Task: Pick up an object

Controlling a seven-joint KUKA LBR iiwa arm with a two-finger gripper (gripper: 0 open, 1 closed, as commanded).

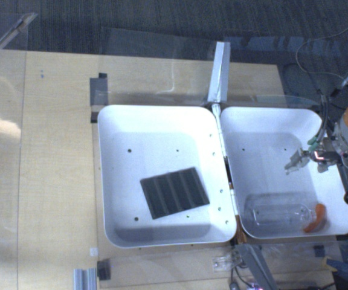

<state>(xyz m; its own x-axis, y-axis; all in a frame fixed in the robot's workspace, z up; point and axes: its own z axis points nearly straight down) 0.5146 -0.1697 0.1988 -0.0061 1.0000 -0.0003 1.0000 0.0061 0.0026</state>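
Two white bins side by side: left bin [110,162] holds dark ribbed panel [174,193], centre frame. Right bin [264,116]: clear bottle [280,213] with orange cap [316,217], lower right. Best approach: descend over bottle body, straddle across width. Gripper [307,159] hovers mid-right, angled left-down; fingers spread, nothing held.

bins [162,125]: glossy white plastic | bottle [280,213]: clear plastic | bench [47,162]: pale wood | pad [174,192]: matt, ribbed

The pale wooden counter [47,162] bears two shallow white bins touching side by side: the left bin [110,180] mid-counter, the right bin [264,122] at its right edge.
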